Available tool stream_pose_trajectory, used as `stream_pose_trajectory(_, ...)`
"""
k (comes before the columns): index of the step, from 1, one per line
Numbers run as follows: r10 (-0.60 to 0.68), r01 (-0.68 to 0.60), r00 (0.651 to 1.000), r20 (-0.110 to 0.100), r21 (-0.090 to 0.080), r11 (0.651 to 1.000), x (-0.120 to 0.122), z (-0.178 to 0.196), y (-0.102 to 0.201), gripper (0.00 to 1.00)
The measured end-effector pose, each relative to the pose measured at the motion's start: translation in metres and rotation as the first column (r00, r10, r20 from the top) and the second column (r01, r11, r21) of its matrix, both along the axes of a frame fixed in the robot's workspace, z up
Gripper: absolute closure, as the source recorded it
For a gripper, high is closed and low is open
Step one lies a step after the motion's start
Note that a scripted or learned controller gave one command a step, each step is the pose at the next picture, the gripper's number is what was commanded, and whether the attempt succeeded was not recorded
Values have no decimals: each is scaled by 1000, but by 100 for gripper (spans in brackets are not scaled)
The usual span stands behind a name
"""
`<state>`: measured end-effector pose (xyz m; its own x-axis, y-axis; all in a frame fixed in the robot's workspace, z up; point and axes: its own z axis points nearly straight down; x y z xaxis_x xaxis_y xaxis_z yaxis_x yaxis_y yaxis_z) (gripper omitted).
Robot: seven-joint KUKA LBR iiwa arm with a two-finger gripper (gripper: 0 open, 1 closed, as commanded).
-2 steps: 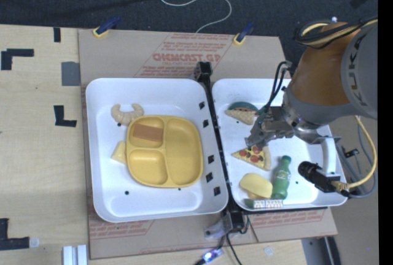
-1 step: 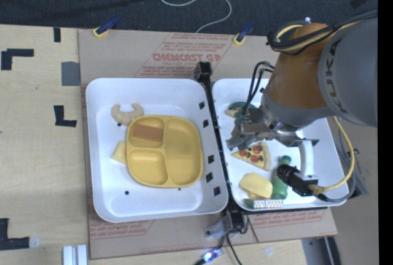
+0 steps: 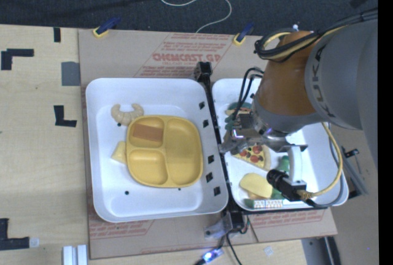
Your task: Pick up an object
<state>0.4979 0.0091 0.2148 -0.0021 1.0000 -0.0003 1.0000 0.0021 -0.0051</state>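
My gripper (image 3: pixel 236 135) reaches down into the right bin (image 3: pixel 331 196), near its left wall, under the orange band of the arm. Just below the gripper lies a toy pizza slice (image 3: pixel 255 155) with red dots. A pale yellow piece (image 3: pixel 255 184) rests at the bin's front, with a green item (image 3: pixel 285 164) to its right, half hidden by the wrist. The arm covers much of the right bin. Nothing shows between the fingers.
The left bin (image 3: pixel 101 135) holds a yellow divided plate (image 3: pixel 164 151) with a brown patch, a tan curved toy (image 3: pixel 126 113) at its upper left, and a yellow wedge (image 3: pixel 119 152) under the plate's left side. Black clips line the divider between the bins.
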Motion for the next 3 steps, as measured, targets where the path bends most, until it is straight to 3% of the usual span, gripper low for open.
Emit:
stream_pose_trajectory(1,-1,1,1000,1,0,1000,-8,0,4,100)
stream_pose_trajectory(3,-1,1,1000,3,0,1000,2,18,6,100)
